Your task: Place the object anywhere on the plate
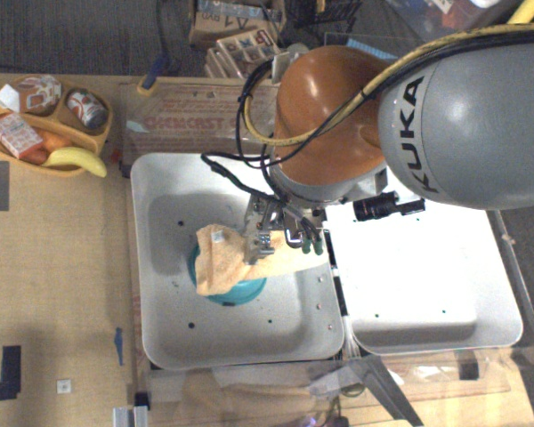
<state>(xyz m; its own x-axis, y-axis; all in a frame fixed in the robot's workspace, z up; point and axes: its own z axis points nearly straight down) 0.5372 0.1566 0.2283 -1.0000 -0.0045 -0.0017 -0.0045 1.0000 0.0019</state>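
The grey arm with its orange band hangs over the left shallow white bin (160, 327), and the two-finger gripper (265, 238) sits right at the right-hand edge of the flat tan slab, something like a slice of bread or a sponge (221, 258). That tan piece lies across the round teal plate (240, 289), covering most of it, with the plate's near rim peeking out below. The metal fingertips look pressed against the slab's edge, so it reads as clamped on it, though the contact point is small and cluttered. Here is the risk: the slab overhangs the plate to the left and far side, so if it is let go now it could tip off the rim and slide onto the bin floor. If the grip is only on a corner, a lift could peel the piece free or drag the light plate along. The right white bin (427, 283) sits just beside, and a sideways pull could carry the slab that way.
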